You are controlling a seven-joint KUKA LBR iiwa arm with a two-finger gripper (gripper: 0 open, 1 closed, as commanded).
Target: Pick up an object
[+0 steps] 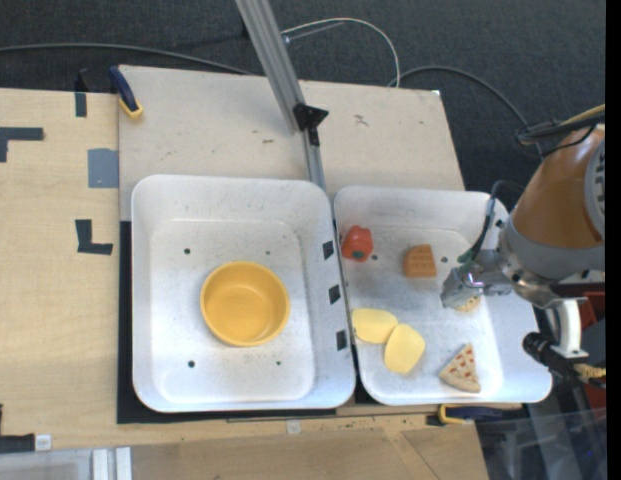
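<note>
The end effector [462, 293] is low at the right of the right bin [430, 393], over a small pale piece [468, 304]; whether it is wide or narrow I cannot tell. It may slip off such a flat thing, or bump the waffle square [420, 261]. The smooth yellow lumps [388, 338] look rounded, and the pizza wedge [460, 369] is thin.

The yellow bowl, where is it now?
The yellow bowl sits alone near the middle of the left bin, across the divider from the red pepper.
</note>
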